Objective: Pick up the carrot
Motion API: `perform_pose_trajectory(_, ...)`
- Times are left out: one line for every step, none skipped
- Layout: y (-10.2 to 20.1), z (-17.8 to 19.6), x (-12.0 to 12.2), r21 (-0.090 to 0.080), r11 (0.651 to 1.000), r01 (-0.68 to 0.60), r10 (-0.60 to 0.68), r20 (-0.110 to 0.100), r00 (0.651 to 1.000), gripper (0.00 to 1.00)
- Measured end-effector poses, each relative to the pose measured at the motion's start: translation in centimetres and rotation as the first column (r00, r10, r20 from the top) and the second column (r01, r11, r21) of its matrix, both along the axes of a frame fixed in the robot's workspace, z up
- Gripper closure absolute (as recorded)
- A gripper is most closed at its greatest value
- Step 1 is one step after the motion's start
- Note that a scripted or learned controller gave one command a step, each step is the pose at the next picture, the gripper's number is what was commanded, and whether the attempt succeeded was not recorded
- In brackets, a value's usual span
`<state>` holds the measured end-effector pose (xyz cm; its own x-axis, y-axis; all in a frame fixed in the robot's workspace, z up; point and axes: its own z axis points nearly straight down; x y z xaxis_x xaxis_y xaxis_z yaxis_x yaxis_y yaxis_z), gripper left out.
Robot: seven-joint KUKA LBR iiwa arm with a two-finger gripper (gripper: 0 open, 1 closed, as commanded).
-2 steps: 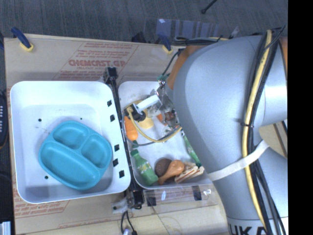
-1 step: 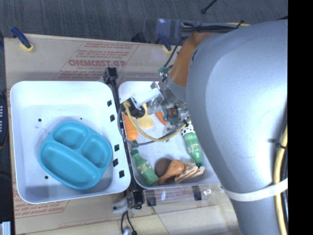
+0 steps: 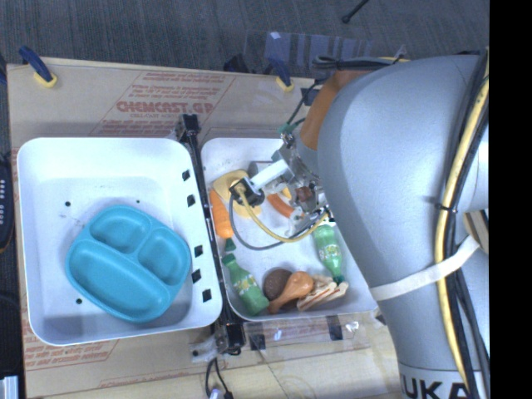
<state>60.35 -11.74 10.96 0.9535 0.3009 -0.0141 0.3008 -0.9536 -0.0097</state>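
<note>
A: Where do we see the end effector [image 3: 293,191]?

B: We see it low inside the right bin [image 3: 274,150], at the tip of the big grey arm [image 3: 399,181] that reaches in from the right. A yellow cable [image 3: 270,238] loops below it across the bin floor.

A: Can we tell whether it is spread or pressed together?

B: We cannot tell. The wrist hardware and cabling crowd that spot, and we cannot say whether anything sits in its grip.

A: And the carrot [image 3: 221,214]?

B: We find it along the left wall of the right bin, lying lengthwise, its upper end near a yellow banana [image 3: 230,183]. It rests on the bin floor, just beside the end effector's left side; we cannot tell whether they touch. A small orange piece [image 3: 283,205] shows right under the end effector, but we cannot make out what it is.

A: What else do we see in that bin?

B: A green bottle [image 3: 328,252] by the arm, another green bottle [image 3: 243,284] near the front-left corner, and a dark brown round thing [image 3: 277,282] touching a tan one [image 3: 298,287] between them.

A: The left bin [image 3: 50,156]?

B: It holds a blue divided plate [image 3: 129,260]. Both bins sit on the tabletop [image 3: 150,98].
</note>
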Motion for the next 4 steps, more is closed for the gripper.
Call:
perform_pose_trajectory(0.8,-2.1,2.9,0.001,0.996,0.088,-0.088,-0.026,0.996,0.00)
perform_pose_trajectory(1.2,-1.1,3.1,0.003,0.997,0.072,-0.072,-0.020,0.997,1.00)
perform_pose_trajectory(16.6,8.6,1.0,0.004,1.000,-0.014,0.014,0.017,1.000,1.00)
perform_pose_trajectory(15.8,8.2,0.8,-0.004,1.000,-0.003,0.003,0.010,1.000,0.00)
